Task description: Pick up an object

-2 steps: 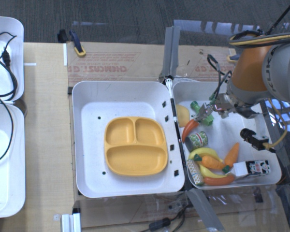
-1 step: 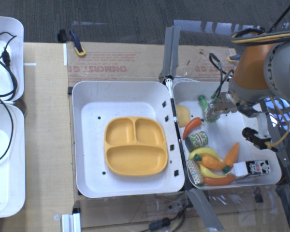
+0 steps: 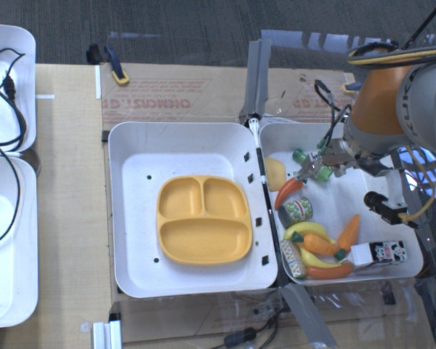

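Camera view: the left bin (image 3: 131, 217) holds a yellow tray (image 3: 203, 219). In the right bin (image 3: 416, 262), the gripper (image 3: 310, 170) hangs just beside the red chili (image 3: 288, 192), at its one o'clock. Finger spread: cannot tell. Nothing looks lifted; the pick remains.

Left bin (image 3: 131, 217) — one yellow divided tray (image 3: 203, 219) at its centre. Right bin (image 3: 414, 257) — red pepper (image 3: 288, 192) by its left wall, green-striped item (image 3: 298, 209) below it, banana (image 3: 310, 231), carrots (image 3: 346, 233) and white carton (image 3: 378, 253) toward the near edge. Pincer (image 3: 314, 169) hovers above the pepper.
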{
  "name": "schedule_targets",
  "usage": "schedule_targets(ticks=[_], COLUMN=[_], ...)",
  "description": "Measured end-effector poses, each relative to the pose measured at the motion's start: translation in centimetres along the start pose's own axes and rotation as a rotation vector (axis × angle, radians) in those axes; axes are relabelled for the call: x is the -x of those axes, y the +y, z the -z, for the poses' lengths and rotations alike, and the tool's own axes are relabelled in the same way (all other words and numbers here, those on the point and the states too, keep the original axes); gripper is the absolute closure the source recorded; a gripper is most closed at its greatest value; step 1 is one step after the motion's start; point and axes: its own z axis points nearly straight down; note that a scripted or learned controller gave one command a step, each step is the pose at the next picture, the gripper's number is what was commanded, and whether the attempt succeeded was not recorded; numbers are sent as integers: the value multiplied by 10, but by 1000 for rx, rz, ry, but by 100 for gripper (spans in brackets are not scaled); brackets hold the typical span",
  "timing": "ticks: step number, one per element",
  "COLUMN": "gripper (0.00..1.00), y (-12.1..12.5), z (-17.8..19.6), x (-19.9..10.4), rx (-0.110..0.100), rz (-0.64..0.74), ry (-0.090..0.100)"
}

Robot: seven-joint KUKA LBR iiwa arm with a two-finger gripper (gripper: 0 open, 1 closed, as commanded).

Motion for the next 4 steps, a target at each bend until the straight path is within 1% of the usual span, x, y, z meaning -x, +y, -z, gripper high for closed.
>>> schedule_targets(ticks=[1, 2, 3, 4], gripper=[0, 100, 100, 100], y=[24, 25, 45, 28], z=[-27, -17, 74, 173], x=[6, 6, -21, -3], rx=[-12, -11, -11, -13], rz=[64, 62, 24, -81], ry=[3, 2, 2, 1])
